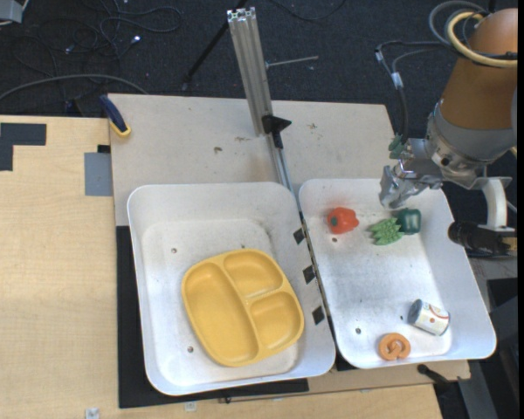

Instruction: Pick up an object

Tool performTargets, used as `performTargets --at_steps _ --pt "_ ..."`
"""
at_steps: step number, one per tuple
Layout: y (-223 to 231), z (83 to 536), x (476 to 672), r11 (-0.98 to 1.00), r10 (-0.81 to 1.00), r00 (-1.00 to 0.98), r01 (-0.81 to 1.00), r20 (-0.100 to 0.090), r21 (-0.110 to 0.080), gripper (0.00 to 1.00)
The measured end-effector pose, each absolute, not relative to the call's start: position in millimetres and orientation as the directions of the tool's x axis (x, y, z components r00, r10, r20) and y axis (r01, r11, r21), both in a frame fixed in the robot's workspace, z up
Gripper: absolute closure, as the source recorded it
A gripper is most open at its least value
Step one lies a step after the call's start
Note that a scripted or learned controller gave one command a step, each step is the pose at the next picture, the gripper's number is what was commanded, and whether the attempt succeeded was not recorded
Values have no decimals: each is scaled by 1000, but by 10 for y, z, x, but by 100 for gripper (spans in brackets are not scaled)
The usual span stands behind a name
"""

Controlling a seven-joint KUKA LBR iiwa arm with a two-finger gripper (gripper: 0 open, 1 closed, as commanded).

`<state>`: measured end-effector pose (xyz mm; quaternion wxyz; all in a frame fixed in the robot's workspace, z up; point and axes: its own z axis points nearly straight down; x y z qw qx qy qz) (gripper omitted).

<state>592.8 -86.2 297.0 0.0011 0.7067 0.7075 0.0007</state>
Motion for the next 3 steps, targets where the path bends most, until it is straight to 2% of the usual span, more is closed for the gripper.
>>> performTargets --at_steps 2,3 --pt "289 2594 6048 5 1000 -5 1000 1 -5 100" --pt "875 2486 6026 5 1000 -5 1000 1 -6 100"
